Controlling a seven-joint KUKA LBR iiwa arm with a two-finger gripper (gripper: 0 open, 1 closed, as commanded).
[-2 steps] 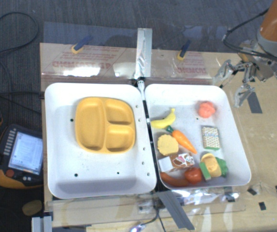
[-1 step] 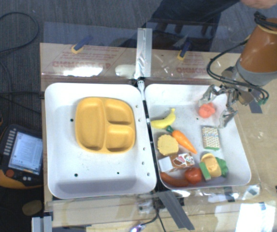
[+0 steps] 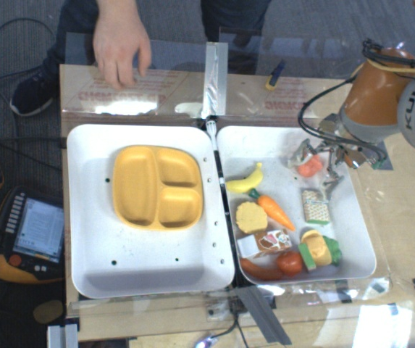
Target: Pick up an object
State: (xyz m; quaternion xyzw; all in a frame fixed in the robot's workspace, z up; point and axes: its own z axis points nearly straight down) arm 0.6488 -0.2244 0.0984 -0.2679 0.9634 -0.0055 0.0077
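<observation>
Reaching in from the right, the gripper sits low over the upper right part of the right bin, its metal fingers spread around a small red-orange object. That object lies between the fingers, though whether they press on it or merely straddle it cannot be told from this angle. Above the fingers rises the orange band of the arm, with black cables looping beside it.

Just below the gripper lies a small patterned packet. Further left in the same bin are a banana, a carrot and a pale yellow biscuit-like piece. Along the near wall lie a printed carton, a red tomato, a dark red sausage shape and a yellow and green toy.

Beside it, the left bin holds a yellow divided tray, lying flat near the middle.

Beyond the bins, a person's hand rests on the taped cardboard at the far edge of the bench.
</observation>
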